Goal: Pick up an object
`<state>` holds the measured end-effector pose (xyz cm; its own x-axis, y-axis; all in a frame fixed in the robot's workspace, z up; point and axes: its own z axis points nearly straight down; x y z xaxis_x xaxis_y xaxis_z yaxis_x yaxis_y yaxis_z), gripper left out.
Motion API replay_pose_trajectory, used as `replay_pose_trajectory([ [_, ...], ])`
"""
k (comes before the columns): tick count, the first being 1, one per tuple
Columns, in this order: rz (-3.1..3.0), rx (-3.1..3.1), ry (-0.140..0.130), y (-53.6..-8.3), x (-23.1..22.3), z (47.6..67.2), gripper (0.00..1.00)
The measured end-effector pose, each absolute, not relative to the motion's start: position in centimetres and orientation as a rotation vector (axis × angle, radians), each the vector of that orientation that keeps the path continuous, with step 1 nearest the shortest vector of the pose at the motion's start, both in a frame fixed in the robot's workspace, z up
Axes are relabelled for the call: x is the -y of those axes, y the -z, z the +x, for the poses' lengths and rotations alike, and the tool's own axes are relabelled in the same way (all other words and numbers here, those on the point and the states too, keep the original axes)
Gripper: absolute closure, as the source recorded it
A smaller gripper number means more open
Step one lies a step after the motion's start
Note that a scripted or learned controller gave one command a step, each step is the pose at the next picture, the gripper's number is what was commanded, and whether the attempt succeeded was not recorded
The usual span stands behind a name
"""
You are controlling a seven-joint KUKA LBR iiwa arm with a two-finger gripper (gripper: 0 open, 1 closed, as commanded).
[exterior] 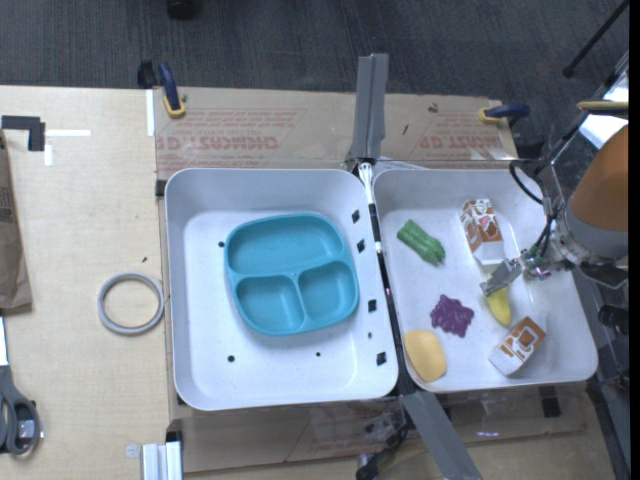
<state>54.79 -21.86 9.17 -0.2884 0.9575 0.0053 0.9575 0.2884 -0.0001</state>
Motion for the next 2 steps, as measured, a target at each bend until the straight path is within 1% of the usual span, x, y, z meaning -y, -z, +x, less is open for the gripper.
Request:
replay_pose_trajectory([
  [1,-1.879,2.517,0.004,-10.1,22.0,54.9,1.0],
  [2,-2.026,2.403,-0.001,-25.4,19.0,55.5,1.0],
])
